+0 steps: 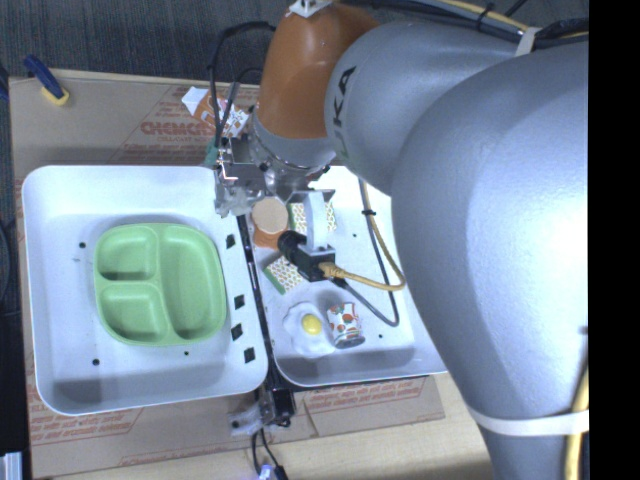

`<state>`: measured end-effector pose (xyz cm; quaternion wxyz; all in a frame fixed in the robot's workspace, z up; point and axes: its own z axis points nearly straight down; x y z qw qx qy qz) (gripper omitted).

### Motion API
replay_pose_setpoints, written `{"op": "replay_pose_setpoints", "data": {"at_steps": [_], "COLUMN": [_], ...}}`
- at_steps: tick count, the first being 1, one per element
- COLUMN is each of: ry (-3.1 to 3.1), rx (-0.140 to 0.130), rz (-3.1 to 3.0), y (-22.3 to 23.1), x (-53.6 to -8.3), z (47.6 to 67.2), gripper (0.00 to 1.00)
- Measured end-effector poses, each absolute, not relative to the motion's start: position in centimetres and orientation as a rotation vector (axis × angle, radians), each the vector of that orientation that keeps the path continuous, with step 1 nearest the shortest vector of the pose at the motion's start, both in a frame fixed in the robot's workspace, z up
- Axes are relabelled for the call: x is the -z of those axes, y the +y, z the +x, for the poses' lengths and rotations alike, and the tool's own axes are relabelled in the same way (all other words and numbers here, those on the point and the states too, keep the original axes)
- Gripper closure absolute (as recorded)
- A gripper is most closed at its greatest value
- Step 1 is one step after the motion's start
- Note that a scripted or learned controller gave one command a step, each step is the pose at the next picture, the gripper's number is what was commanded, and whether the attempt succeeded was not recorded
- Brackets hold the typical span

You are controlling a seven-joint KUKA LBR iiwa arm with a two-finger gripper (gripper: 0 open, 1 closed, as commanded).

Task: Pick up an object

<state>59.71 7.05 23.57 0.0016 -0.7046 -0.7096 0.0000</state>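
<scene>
My gripper (pixel 268 196) hangs low over the far left part of the right bin (pixel 400 353), close to the divider between the bins. A tan round object (pixel 269 218) with an orange underside lies directly beneath it; whether they touch is hidden by the wrist. Nearer the camera are a green-and-white checkered packet (pixel 283 274), a toy fried egg (pixel 308 323) and a small white can with red spots (pixel 343 325). The arm covers much of the right bin.
A light green divided plate (pixel 158 283) lies in the left bin (pixel 50 228). A yellow cable (pixel 375 283) loops from the wrist over the right bin. Cardboard with printed lettering (pixel 150 118) lies behind the bins.
</scene>
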Motion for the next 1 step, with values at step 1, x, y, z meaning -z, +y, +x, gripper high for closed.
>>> {"op": "replay_pose_setpoints", "data": {"at_steps": [1], "ry": [-2.226], "rx": [-0.006], "rz": [-2.213], "y": [7.28], "x": [-22.23], "z": [52.32], "gripper": [1.0]}}
